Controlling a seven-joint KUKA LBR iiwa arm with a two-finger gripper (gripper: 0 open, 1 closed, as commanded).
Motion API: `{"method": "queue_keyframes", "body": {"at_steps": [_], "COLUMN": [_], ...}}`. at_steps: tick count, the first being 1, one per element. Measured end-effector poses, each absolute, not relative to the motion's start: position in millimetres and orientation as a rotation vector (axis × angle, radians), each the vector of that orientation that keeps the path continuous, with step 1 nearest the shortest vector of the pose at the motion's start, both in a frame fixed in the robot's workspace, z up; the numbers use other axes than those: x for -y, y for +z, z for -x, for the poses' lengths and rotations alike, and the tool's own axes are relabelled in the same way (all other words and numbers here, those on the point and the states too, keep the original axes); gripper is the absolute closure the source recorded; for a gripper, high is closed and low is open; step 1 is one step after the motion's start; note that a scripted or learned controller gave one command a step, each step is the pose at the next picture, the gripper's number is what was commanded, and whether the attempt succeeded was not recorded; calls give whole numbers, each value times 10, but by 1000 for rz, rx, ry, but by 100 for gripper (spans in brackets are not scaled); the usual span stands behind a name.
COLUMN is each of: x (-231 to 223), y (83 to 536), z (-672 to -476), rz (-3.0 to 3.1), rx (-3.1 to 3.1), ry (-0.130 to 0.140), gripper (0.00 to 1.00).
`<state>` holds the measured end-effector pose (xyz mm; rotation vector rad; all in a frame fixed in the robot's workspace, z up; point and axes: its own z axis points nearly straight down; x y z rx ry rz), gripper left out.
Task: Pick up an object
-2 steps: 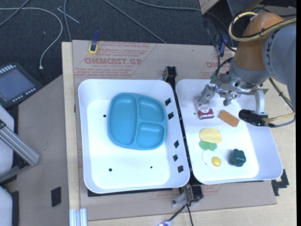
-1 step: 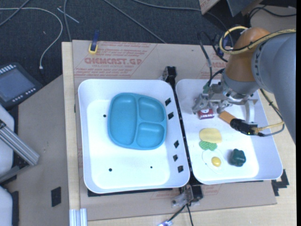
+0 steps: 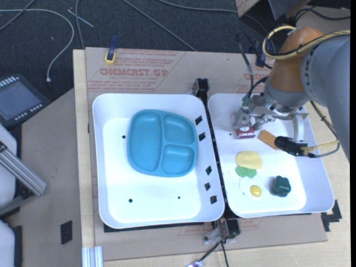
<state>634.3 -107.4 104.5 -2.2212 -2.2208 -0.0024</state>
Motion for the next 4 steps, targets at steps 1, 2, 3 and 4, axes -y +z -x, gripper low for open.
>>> {"method": "queue_keyframes", "body": {"at_steps": [1,2,3,4], "x": [989,942,922,550], "y": [1602,2051,2698,2583], "z": [-6428,-6429,-6481,-6196], "rz": [2223,2222,2224,2215], "rx": [2227,2226,2228,2221], "ry": [-8,-6,-9,2], "gripper": [100,100,100,100]}}
